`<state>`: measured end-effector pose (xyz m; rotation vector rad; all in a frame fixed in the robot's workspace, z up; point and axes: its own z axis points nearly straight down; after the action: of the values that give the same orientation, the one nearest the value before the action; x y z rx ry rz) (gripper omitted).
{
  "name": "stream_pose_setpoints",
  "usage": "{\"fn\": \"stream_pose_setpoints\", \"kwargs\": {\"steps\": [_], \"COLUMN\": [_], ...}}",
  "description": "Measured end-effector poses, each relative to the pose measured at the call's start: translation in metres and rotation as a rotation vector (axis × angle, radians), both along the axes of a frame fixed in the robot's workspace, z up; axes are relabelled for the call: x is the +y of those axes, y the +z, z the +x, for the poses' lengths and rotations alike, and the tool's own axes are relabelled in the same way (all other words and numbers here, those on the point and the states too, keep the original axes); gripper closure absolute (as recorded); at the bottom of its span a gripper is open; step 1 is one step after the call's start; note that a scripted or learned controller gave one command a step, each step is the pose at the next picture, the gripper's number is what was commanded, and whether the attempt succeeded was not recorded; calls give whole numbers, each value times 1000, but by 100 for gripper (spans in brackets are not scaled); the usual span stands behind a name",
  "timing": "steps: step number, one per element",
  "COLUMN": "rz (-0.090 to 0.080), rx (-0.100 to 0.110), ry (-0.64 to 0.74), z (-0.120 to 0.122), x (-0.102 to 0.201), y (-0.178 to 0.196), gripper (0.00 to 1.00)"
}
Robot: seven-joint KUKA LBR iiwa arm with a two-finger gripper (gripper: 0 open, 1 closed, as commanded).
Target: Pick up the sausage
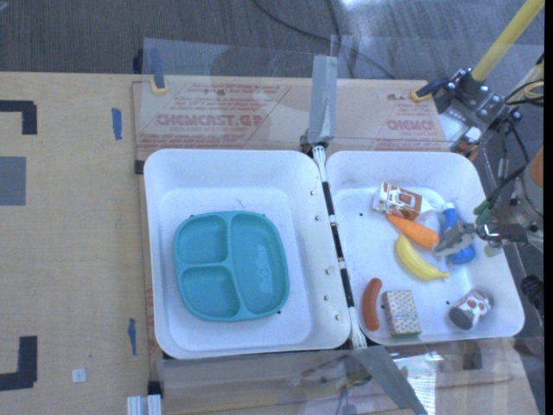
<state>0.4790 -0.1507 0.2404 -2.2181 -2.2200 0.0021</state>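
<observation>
The sausage lies upright along the lower left of the right bin, just beside a small speckled box and well apart from the gripper, which sits over the right side of that bin with its fingers apart and nothing between them. Near the gripper are a banana, a carrot, a blue item and a small carton. In the left bin rests a teal divided plate.
</observation>
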Motion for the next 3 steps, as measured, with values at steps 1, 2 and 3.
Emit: {"fn": "stream_pose_setpoints", "kwargs": {"steps": [1, 2, 3], "rz": [-3, -2, -4], "rx": [-13, -11, -12], "ry": [-107, 101, -267], "z": [57, 2, 90], "x": [9, 48, 14], "y": [-152, -152, -154], "gripper": [0, 0, 0]}}
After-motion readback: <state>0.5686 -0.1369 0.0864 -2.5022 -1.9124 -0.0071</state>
